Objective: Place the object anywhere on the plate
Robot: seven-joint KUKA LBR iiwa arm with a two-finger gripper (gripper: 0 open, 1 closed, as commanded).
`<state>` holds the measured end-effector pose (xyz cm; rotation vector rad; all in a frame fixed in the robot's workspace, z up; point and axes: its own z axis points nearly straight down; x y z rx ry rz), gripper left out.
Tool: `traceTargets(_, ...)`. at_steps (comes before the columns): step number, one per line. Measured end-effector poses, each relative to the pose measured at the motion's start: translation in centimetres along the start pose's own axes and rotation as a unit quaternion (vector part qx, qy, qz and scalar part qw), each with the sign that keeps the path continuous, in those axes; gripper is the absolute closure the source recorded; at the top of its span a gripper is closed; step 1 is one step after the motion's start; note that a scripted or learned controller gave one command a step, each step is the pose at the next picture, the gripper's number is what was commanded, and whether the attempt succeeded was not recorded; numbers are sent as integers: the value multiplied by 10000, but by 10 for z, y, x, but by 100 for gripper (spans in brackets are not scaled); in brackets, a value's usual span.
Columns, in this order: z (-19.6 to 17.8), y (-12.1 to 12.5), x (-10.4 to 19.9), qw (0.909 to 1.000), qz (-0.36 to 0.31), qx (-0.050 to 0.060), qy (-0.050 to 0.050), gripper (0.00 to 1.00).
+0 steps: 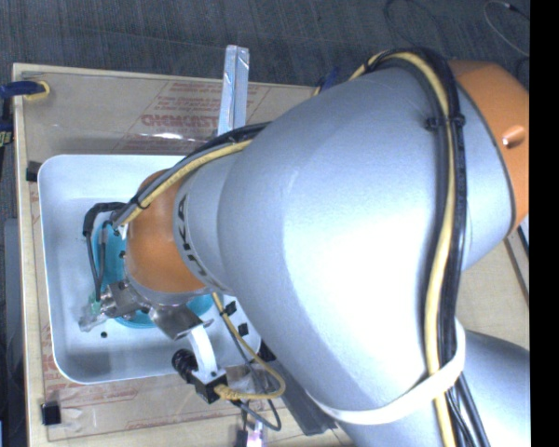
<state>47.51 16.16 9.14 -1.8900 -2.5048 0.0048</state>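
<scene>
A blue plate [105, 259] lies in the left white bin [61, 212], and just its left rim and a sliver of its front edge show. The grey arm [354, 250] reaches in from the right, and its orange-banded wrist [158, 250] hangs directly over the plate. Below the wrist, the gripper [98, 313] pokes out as a small grey metal part by the plate's front-left rim, low in the bin. The arm's bulk hides whatever lies on the plate or under the wrist.
The arm covers the whole right side of the bench. A metal bar [235, 87] stands behind the left bin. A blue clamp [23, 89] grips the bench's far left corner. Bare white bin floor [74, 361] shows along the bin's left and front.
</scene>
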Motion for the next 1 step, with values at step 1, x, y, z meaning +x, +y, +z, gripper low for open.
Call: traceTargets(1, -1, 64, -16, 9858, -1679, -16, -11, 0)
